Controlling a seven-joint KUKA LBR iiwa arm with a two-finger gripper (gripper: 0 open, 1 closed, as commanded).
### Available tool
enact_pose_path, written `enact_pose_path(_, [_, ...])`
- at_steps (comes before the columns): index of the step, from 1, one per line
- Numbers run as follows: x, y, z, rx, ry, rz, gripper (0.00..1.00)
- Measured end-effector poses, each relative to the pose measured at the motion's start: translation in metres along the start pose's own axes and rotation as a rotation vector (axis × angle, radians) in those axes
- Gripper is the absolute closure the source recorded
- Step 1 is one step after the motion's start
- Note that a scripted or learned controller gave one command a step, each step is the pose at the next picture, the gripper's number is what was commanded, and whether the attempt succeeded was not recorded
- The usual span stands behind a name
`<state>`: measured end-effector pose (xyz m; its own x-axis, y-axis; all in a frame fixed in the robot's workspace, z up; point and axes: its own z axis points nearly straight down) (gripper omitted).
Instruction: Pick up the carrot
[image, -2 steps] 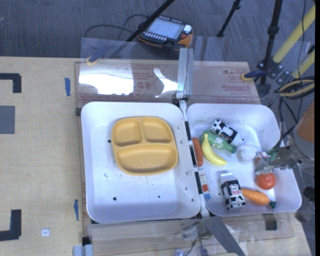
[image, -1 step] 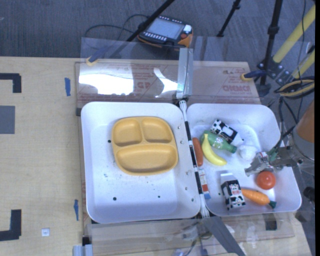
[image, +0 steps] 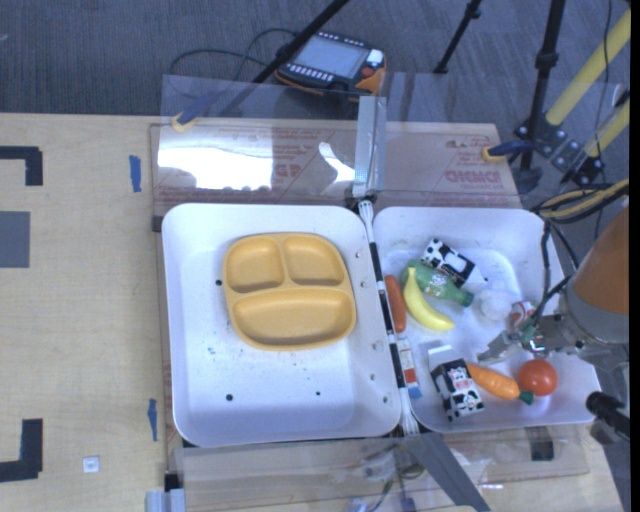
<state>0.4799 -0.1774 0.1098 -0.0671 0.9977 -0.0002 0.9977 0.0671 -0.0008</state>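
The carrot (image: 493, 381) is orange with a green tip and lies on the floor of the right bin (image: 520, 232), near its front edge. It sits between a cow-patterned carton (image: 458, 388) on its left and a red tomato (image: 538, 377) on its right. My gripper (image: 506, 336) hangs just above and behind the carrot, reaching in from the right. Its fingers (image: 492, 351) are spread open with nothing between them. The carrot is apart from the gripper.
The right bin also holds a banana (image: 425, 302), a green bottle (image: 441, 284), a sausage (image: 396, 303), a second cow-patterned carton (image: 449, 261) and a white lump (image: 497, 300). In the left bin (image: 200, 380) lies a yellow divided plate (image: 289, 290).
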Motion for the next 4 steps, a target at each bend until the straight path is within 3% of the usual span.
enact_pose_path(1, [-0.035, 0.023, 0.008, 0.007, 0.022, 0.195, 0.00])
enact_pose_path(2, [0.018, 0.003, 0.024, -0.007, -0.003, 0.080, 0.00])
enact_pose_path(3, [0.017, 0.004, 0.015, -0.008, -0.004, 0.081, 1.00])
enact_pose_path(4, [0.017, 0.004, 0.015, -0.008, -0.004, 0.081, 0.00])
